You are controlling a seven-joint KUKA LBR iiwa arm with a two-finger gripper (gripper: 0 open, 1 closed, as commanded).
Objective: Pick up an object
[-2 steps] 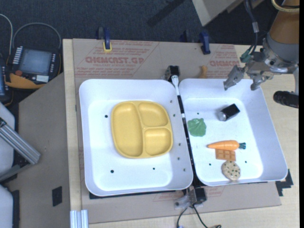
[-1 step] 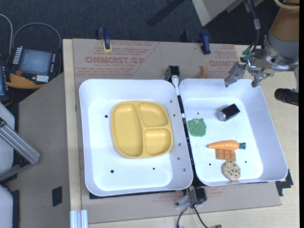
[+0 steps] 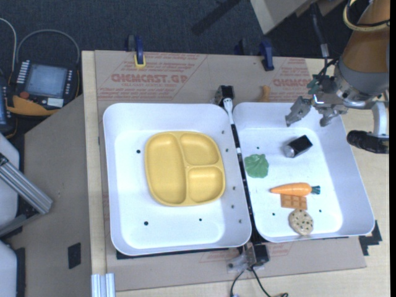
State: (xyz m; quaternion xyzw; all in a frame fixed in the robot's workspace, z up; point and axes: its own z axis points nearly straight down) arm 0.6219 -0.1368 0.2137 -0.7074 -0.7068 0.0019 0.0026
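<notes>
1. You have the two-finger gripper (image 3: 314,111) hanging over the far edge of the right shallow white bin (image 3: 352,190). Its jaws stand spread wide with nothing between them, which in my judgement suits an approach rather than a lift.
2. The nearest candidate is the small black block with a silver end (image 3: 298,146), lying tilted on the bin floor just in front of the gripper, apart from it.
3. The green leafy toy (image 3: 256,165) rests against the bin's left wall. The orange plastic carrot (image 3: 293,189), an orange waffle piece (image 3: 294,201) and a speckled cookie (image 3: 301,221) cluster toward the near edge.
4. The yellow divided plate (image 3: 184,167) sits mid-floor in the left white bin (image 3: 124,215), well apart from the gripper.
5. No pick is yet made; the spacing favours the black block.
</notes>
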